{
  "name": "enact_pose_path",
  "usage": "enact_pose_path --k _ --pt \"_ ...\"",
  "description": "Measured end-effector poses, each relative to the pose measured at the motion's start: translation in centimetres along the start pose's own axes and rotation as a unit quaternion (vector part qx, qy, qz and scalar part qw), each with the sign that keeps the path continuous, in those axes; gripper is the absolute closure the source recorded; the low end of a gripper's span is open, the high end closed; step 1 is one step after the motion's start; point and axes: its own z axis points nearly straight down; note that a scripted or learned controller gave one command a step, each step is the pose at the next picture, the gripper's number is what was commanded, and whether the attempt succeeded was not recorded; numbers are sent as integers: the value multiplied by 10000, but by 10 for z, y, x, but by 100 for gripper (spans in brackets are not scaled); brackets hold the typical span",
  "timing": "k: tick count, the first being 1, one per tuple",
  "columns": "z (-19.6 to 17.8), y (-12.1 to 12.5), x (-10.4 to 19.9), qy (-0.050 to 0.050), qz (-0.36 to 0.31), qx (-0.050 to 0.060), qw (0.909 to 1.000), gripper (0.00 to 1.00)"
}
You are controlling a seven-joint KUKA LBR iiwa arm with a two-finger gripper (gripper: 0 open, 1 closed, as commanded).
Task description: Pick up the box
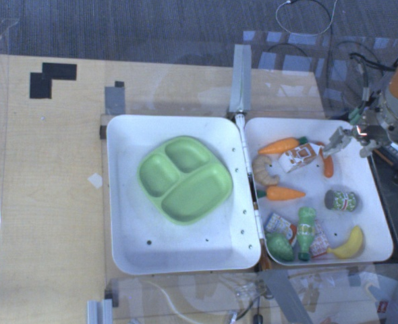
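Note:
The box [299, 158] is a small white and orange carton lying flat in the upper part of the right bin [381, 214]. An orange carrot [280, 146] lies right beside its upper left, and a small red-orange piece [328, 166] lies at its right end. My gripper [351, 144] hangs over the bin's upper right corner, a little to the right of the box and apart from it. Its two grey fingers stand spread, open, with nothing between them.
The right bin also holds a bread roll [265, 169], a second carrot [285, 194], a green can [341, 200], a green bottle [306, 233], a banana [347, 243] and a packet [278, 223]. A green divided plate [185, 179] lies in the left bin [125, 235].

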Motion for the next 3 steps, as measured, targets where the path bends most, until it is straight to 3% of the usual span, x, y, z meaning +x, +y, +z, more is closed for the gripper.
enact_pose_path --k 1,2,3 --pt "97 -51 37 5 -542 4 9985 0" --pt "130 -2 -37 0 -521 -4 9986 0" --pt "152 72 -35 4 -499 -19 9988 0"
